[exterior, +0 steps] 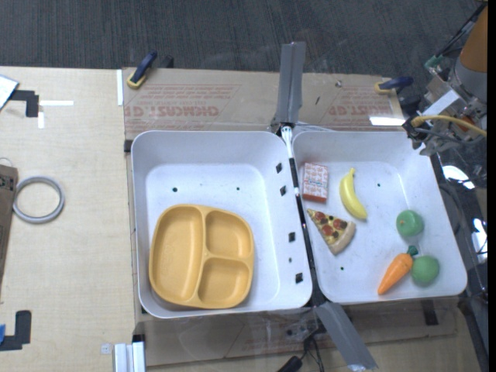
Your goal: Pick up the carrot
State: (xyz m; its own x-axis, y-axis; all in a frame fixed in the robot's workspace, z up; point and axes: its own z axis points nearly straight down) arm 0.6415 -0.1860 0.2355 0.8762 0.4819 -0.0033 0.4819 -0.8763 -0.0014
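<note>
Fingers are lying somewhere in the tangle at the upper right edge of the frame, and whether they are spread or closed I cannot tell; the arm (474, 56) is showing there as a grey and orange mass among yellow and black cables, well apart from everything in the bins.

Over in the lower right of the frame, the carrot (395, 273) is lying tilted on the floor of the right bin (435, 183), its orange tip pointing down-left and its green top pointing up-right; it is resting just beside a green ball-like fruit (425, 270), apparently touching it; a second green fruit (409, 223) is sitting a little above them; a banana (353, 196), a pizza slice (332, 229) and a small red-and-white box (315, 182) are lying toward the bin's left side.

Centre frame, the left bin (141, 200) is holding a yellow divided plate (203, 256) in its lower half; both bins are sitting edge to edge on a sheet of brown cardboard (201, 103), which blue clamps (142, 68) are gripping at its upper edge.

Beneath it all, the pale wood bench (70, 146) is running off to the left, bearing a grey tape roll (37, 199); dark grey carpet (232, 14) is stretching across the top of the frame.
</note>
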